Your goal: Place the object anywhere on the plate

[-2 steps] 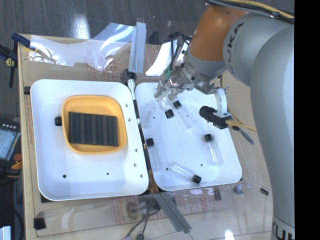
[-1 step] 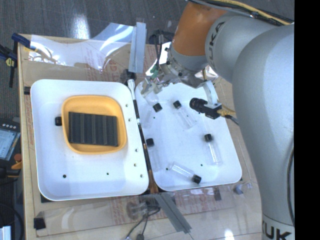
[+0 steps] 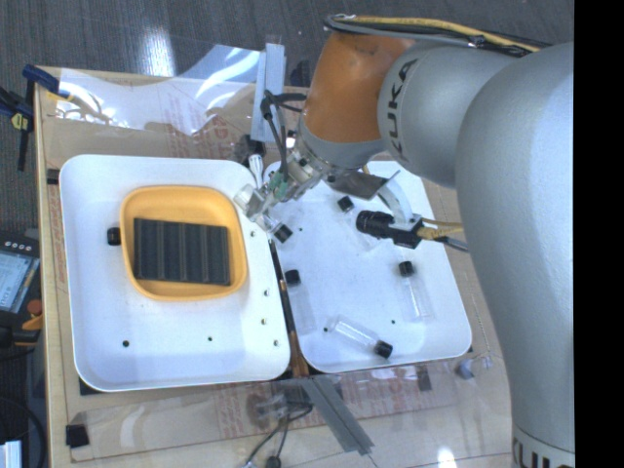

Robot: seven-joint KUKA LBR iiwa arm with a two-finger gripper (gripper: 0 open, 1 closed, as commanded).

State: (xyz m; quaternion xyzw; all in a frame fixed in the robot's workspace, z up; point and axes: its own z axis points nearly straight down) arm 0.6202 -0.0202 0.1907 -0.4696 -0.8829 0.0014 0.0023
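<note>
Light falls from above, bright and fairly even. The two white bins (image 3: 175, 359) come close to washing out, their floors pale with little texture. Hard glare sits on the clear plastic sheet (image 3: 210, 76) at the bench's far edge, and small bright patches gleam on the dark floor (image 3: 156, 47) beyond it. The arm (image 3: 487, 135) casts a soft shadow over the right bin's far edge. The picture is coarse and slightly soft; small dark pieces lack detail.

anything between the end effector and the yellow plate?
In the camera view, bare white bin floor separates the end effector from the yellow plate. The plate's right rim lies just left of it.
</note>
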